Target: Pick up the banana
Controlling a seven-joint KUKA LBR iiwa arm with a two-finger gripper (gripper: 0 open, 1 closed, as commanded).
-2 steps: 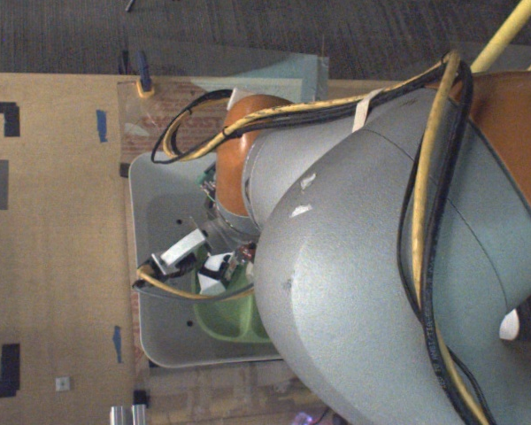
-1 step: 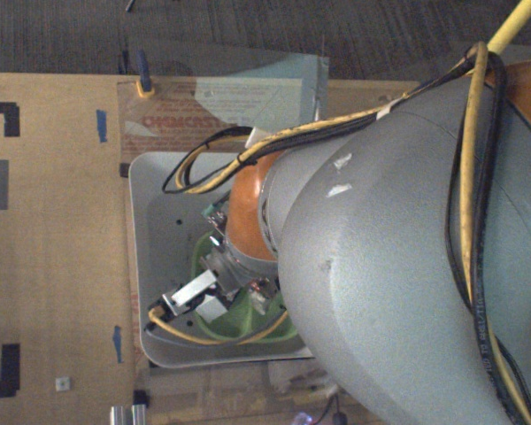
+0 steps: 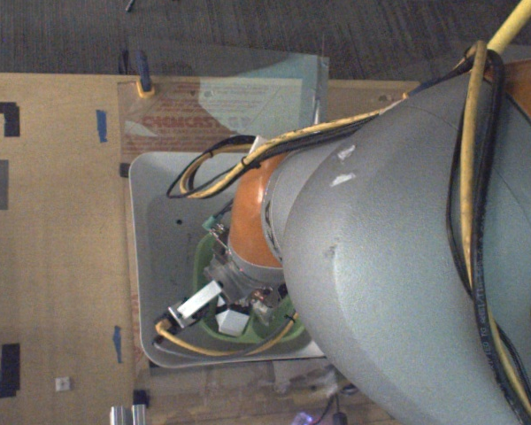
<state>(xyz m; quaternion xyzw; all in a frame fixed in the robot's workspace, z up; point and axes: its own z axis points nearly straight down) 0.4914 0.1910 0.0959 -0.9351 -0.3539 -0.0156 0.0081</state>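
Observation:
My gripper (image 3: pixel 214 312) reaches down into the white bin (image 3: pixel 159 237), low over a green bowl-like dish (image 3: pixel 202 264) near the bin's front edge. A pale grey part of the gripper body sticks out to the left, and a small white block (image 3: pixel 233 323) lies just under it inside the dish. The orange wrist band (image 3: pixel 252 215) sits directly above. The large grey arm (image 3: pixel 398 255) covers the right part of the bin and everything beyond it.
Yellow and black cables (image 3: pixel 221 162) loop off the wrist over the bin's back, and another yellow cable (image 3: pixel 212 348) curves along its front rim. A clear plastic sheet (image 3: pixel 239 104) lies behind the bin. Bare wooden bench (image 3: pixel 53 237) extends to the left.

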